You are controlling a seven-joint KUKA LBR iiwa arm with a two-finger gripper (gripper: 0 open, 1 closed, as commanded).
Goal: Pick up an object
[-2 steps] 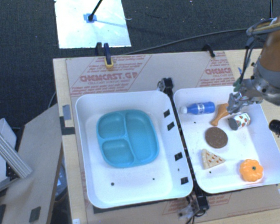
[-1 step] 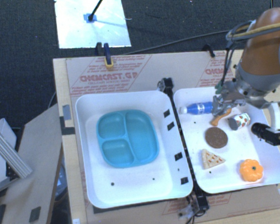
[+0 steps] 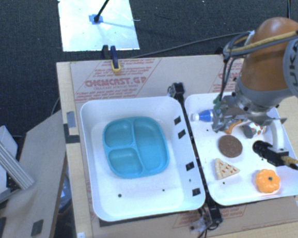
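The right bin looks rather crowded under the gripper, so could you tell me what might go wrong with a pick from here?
1. The gripper sits low among close-packed items: the round brown cookie, a blue-capped bottle and an orange piece. It may nudge one or catch two.
2. The flat cookie and the tan cracker wedge offer little height, so a grasp could slip.
3. The arm hides the things beneath it, so the target is uncertain.
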